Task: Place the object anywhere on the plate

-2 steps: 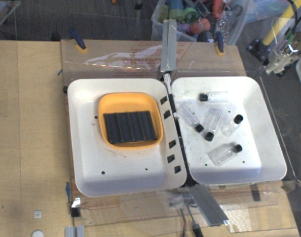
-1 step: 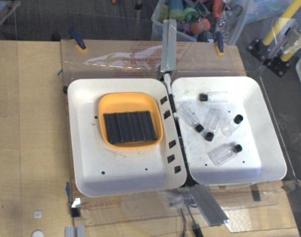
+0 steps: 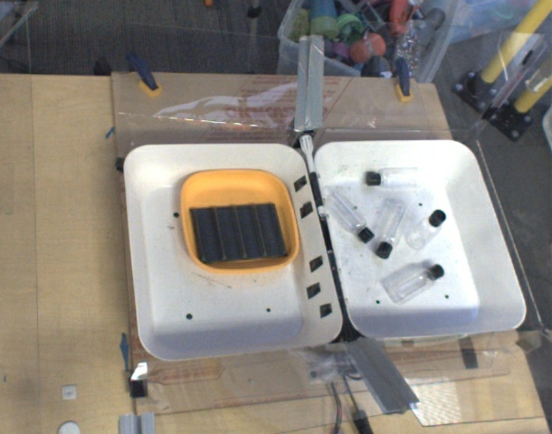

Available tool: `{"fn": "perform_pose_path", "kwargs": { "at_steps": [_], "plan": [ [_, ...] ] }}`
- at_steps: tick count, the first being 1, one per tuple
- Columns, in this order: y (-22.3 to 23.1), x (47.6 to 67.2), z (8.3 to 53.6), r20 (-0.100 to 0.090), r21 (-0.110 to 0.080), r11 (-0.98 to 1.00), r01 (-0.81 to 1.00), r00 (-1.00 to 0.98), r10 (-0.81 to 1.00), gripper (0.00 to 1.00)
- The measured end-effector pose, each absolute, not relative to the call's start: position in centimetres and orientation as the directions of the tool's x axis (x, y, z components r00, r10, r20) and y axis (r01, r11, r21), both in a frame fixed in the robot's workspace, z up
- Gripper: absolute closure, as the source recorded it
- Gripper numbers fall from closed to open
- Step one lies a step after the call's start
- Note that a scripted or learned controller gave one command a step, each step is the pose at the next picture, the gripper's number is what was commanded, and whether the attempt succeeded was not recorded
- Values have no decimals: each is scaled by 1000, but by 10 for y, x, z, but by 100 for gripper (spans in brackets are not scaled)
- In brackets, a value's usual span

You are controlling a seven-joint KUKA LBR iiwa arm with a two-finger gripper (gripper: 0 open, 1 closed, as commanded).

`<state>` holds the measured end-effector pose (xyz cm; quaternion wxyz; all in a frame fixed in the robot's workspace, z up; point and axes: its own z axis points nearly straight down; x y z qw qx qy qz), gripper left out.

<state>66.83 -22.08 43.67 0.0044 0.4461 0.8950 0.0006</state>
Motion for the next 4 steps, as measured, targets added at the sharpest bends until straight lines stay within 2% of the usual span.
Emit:
{"fn": "perform_pose_path", "kwargs": {
  "at_steps": [1,2,4],
  "plan": [
    [-222,668,437,-6,6,574,819,-574,819,100],
    [-220,669,437,-7,2,733,681,-733,681,100],
    [-219,663,437,-4,1,757,653,-757,653,100]
  ]
}}
